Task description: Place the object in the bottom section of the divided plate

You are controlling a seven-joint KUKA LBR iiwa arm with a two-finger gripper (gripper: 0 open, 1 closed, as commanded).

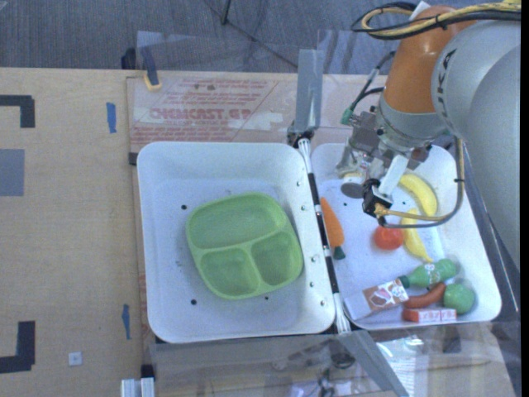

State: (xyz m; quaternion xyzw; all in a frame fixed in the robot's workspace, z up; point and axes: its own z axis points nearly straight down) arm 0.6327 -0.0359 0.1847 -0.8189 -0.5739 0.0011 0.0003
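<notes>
A light green divided plate (244,245) lies in the left bin (157,188), with one large section at the far side and two smaller ones nearer the front. My gripper (361,179) hangs over the far part of the right bin (479,284), beneath the orange wrist band (413,77). Just below it lie an orange carrot (332,224) along the bin's left wall and a red tomato (388,237). Nothing is visibly held in the gripper.
Two yellow bananas (420,195) lie right of the gripper. At the front of the right bin sit a green bottle (431,274), a red sausage-shaped item (425,297), a green round item (459,298) and a small packet (386,294). A divider wall (318,222) separates the bins.
</notes>
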